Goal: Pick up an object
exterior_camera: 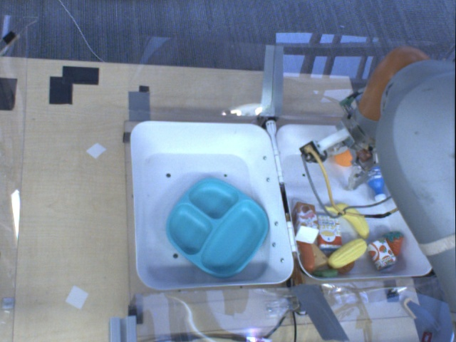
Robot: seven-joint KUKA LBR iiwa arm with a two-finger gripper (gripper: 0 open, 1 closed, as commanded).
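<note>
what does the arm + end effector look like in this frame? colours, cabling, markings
Bulky grey arm with smooth rounded casing and an orange band above the wrist. The gripper area is a cluster of pale and metallic parts, too small to resolve. A yellow cable and thin dark wires trail from it. No readable markings.

Pale wood-grain bench top [64, 184] with black square markers [71, 83] near far left edge. Dark blue-grey carpet floor [178, 20] beyond, thin pale cable [68, 16] trailing across. Small white diamond stickers [95, 149] on wood.
</note>
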